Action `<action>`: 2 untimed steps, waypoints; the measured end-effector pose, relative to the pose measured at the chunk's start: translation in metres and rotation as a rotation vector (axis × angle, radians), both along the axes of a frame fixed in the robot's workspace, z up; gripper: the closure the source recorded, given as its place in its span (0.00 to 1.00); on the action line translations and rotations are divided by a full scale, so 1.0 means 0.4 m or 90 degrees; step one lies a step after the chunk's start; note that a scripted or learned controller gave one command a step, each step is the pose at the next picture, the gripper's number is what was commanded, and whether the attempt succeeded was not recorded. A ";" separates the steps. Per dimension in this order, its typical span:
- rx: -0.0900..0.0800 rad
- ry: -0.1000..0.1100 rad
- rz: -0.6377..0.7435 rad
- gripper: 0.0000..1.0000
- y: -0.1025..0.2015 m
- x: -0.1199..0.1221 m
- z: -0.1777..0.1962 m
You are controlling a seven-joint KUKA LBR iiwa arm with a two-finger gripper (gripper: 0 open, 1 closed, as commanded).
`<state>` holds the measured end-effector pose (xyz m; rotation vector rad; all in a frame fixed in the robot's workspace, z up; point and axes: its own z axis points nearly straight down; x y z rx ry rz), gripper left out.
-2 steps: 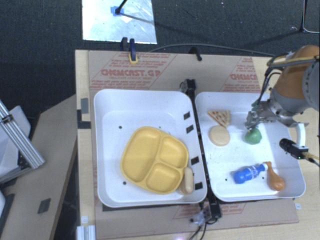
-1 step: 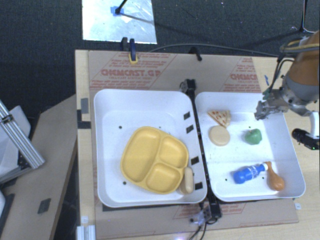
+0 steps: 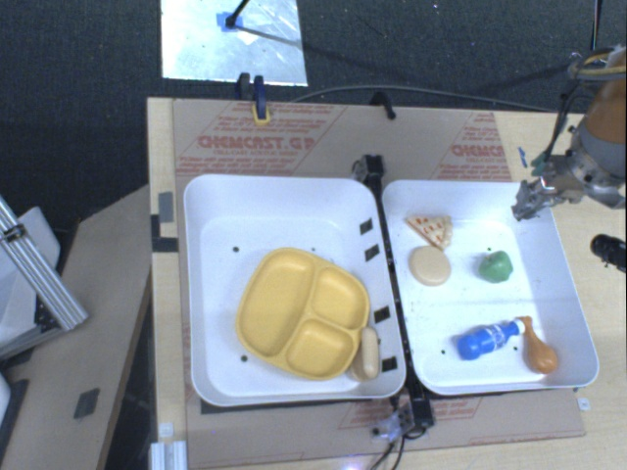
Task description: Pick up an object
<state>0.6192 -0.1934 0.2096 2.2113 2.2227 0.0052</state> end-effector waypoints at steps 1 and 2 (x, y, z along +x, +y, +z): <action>0.003 0.004 0.003 1.00 0.151 -0.032 -0.005; 0.003 0.004 0.003 1.00 0.301 -0.082 0.013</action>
